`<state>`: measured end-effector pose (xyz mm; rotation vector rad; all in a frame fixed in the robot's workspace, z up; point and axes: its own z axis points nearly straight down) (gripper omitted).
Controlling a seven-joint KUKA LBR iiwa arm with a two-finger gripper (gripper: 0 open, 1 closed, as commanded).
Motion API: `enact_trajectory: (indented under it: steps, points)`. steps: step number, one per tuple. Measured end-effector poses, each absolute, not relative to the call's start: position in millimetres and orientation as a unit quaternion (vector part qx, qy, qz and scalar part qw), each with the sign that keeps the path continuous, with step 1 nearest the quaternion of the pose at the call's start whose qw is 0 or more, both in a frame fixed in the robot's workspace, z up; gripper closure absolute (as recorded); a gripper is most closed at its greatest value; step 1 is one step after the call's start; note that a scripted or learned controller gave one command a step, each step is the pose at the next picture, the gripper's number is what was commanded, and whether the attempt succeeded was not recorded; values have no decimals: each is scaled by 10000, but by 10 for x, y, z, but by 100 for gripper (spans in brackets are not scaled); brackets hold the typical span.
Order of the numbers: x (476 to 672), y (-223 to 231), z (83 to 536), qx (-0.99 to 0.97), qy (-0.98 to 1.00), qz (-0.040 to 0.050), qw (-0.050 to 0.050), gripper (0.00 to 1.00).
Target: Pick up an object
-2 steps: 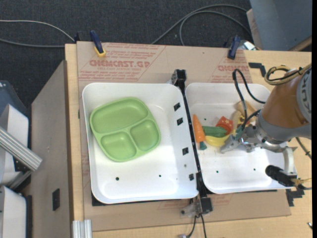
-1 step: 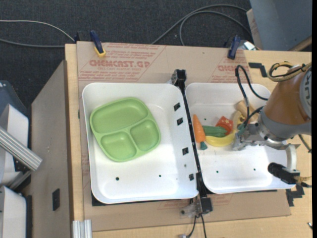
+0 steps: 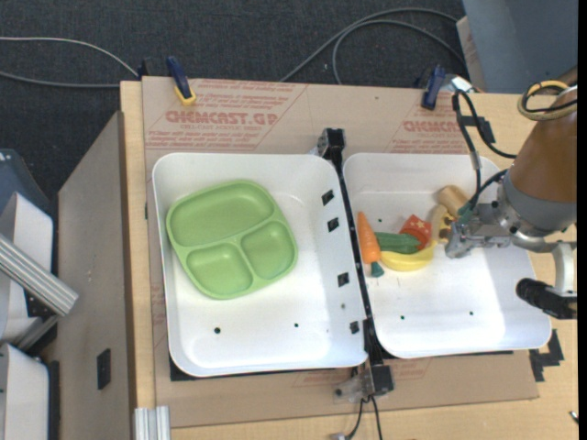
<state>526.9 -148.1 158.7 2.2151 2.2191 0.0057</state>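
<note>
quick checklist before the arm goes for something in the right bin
1. Targets in the right bin: carrot, banana, green piece, red piece, tan piece - ok.
2. Items apart for a clean pick: clustered, touching - not ok.
3. Gripper over the bin, beside the cluster - ok.
4. Nothing between its fingers - cannot tell.
5. Green tray lies in the left bin, out of the way - ok.

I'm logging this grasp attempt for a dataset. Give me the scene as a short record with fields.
left bin: green divided plate
right bin: carrot, green vegetable, banana, red piece, tan piece
gripper: low in the right bin, just right of the toy pile
grasp: none visible
</note>
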Motion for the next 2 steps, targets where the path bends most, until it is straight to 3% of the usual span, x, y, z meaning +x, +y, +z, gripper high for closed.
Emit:
enact_trajectory:
  steps: [1, 2]
  points:
    - [5320, -1558, 2196, 7067, 7075, 19, 38, 100]
    - [5321, -1556, 2030, 7071, 7071, -7, -15, 100]
